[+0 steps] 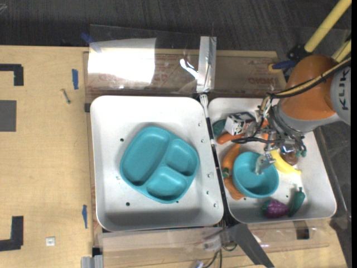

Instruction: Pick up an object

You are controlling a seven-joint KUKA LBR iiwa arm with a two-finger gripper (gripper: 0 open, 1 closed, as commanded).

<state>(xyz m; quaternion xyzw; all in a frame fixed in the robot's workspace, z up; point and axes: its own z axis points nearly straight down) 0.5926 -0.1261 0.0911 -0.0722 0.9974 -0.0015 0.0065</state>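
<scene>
Right bin (326, 197), gripper (266, 162) over teal bowl (254, 178), grip state unclear, no legible text.

A teal three-compartment plastic plate (160, 163) sits in the shallow white left bin (106, 121). The white right bin (321, 177) holds a teal round bowl (254, 177), an orange carrot-shaped toy (229, 156), a yellow banana-shaped toy (287, 164) and a purple grape-cluster toy (274, 208). The table (39, 149) is pale tan wood.

1. I see a light wooden table (39, 149) with black tape marks (14, 74) along its left side.
2. Dark grey carpet floor (139, 4) runs behind it.
3. A clear plastic sheet (122, 66) behind the bins catches bright glare.
</scene>
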